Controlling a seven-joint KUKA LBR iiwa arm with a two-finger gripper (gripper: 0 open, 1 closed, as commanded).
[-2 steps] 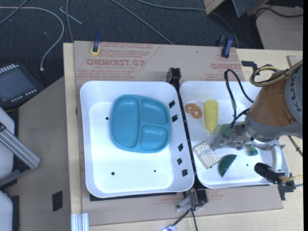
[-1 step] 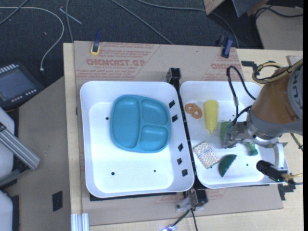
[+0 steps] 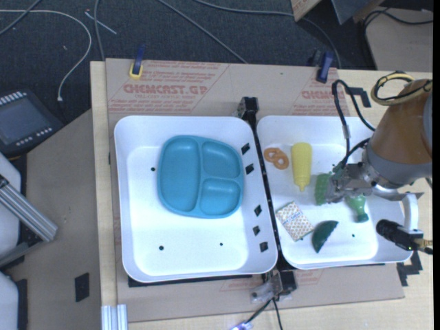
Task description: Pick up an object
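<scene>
Reaching in from the right, with the gripper (image 3: 342, 184) low in the right bin (image 3: 313, 130). Sitting just beside, possibly touching, a green piece (image 3: 321, 190) on its left; a second green piece (image 3: 359, 207) lying just below the wrist. Not resolving the jaw state: wrist body and cabling covering the tip, so cannot tell whether apart, together, or clamped on anything.

Treating the green piece at the gripper as the likely pick target, judging by position alone. Not confirming any grasp; piece appearing to rest on the bin floor.

Crowding the target: yellow item (image 3: 301, 165) close above-left, rings (image 3: 276, 157) farther left, packet (image 3: 295, 220) and dark wedge (image 3: 323, 234) below. Leaving little clearance on the left side, so favouring a straight vertical lift to avoid dragging neighbours.

Lying apart in the left bin (image 3: 192, 243): a blue plate (image 3: 201, 176), well clear of the work and not affecting it.
</scene>
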